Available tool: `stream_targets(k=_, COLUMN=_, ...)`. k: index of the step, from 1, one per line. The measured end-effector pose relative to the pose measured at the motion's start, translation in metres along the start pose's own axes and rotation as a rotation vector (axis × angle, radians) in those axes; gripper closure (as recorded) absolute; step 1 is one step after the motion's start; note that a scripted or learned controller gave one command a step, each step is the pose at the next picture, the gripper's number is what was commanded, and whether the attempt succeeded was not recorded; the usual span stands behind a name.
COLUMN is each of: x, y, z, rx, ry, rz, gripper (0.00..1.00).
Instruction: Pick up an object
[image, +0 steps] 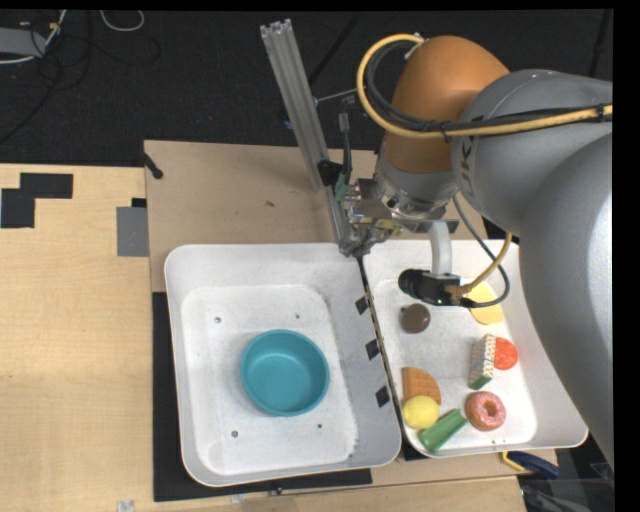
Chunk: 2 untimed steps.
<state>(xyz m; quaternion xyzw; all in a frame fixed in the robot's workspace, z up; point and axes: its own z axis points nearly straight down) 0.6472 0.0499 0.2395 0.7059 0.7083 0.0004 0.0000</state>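
The grey arm, nearest the lens, carries the gripper, whose grasp cannot be told, over the far rim of the right bin, and because the brown round piece lies apart from it, nearer the viewer, a descent here probably strikes the rim and catches nothing.

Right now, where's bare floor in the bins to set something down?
Left bin: bare all around the teal bowl, widest behind it. Right bin: a small gap between the brown disc and the orange wedge; its front is crowded with lemon, donut, green piece.
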Motion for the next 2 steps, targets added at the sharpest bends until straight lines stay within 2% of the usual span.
stream_targets(k=1, x=0.0396, y=0.0215, z=0.0008, rx=0.001, ry=-0.001, rz=0.001, gripper=1.00)
stream_targets(k=2, x=0.0390, y=0.0211, z=0.0007, rx=0.001, ry=-0.001, rz=0.002, gripper=0.00)
